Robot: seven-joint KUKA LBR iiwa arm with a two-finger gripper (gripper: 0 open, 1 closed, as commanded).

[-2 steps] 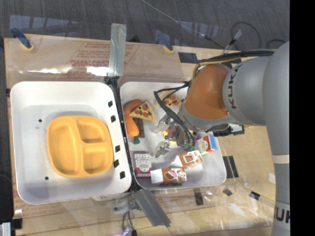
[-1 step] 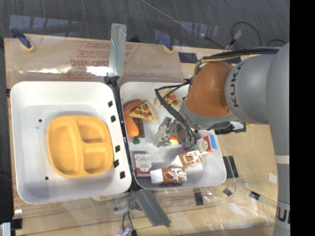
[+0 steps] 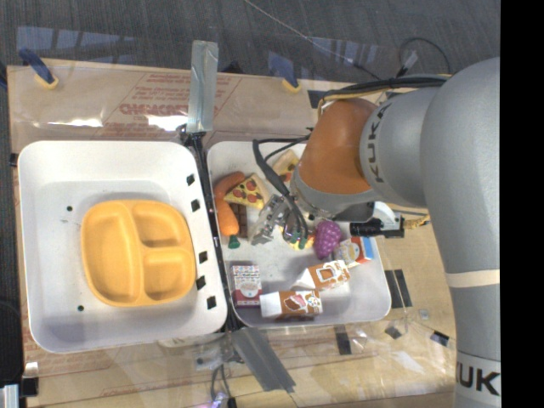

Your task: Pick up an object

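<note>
Grey metal, the gripper (image 3: 274,219) hung low in the right bin (image 3: 374,300), just beside the carrot (image 3: 227,212) and pizza slice (image 3: 247,190); I could not tell its state. Purple grapes (image 3: 327,237) lay nearby. A yellow tray (image 3: 136,251) sat in the left bin (image 3: 42,228).

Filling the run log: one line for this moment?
arm: over right bin | gripper: low among toys, near pizza slice and carrot | grasp: unclear | left bin: yellow tray

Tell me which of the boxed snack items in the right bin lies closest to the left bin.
The red and white carton, by the right bin's left wall. The brown bottle and small brown carton lie further right.
</note>
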